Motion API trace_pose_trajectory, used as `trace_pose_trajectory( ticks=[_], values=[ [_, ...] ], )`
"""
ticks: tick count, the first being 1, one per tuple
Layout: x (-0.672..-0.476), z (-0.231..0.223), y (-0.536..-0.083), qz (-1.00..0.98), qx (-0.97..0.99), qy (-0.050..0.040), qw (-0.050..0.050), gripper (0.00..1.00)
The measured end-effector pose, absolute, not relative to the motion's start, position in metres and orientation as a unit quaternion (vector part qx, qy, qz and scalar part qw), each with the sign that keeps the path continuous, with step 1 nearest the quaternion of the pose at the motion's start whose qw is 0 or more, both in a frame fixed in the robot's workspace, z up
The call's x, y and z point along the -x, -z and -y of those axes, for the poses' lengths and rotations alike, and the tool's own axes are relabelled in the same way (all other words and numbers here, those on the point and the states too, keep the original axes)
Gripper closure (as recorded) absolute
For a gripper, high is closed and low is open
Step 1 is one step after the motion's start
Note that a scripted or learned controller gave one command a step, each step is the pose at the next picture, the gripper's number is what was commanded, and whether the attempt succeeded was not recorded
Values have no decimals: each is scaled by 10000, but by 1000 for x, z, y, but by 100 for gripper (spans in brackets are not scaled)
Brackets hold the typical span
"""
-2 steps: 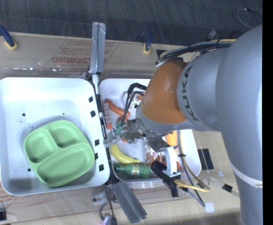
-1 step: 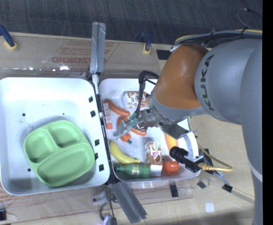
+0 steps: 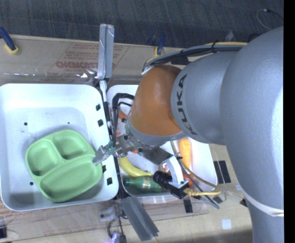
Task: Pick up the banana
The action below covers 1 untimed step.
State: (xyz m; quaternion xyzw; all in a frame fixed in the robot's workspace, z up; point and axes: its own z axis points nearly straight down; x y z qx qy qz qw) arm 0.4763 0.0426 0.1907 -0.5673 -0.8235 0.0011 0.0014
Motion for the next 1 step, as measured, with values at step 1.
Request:
trace_pose_trajectory(
  ticks=[1],
  values=[
    [-476, 22, -191, 8723, 4891, -10, 23, 0]
  ],
)
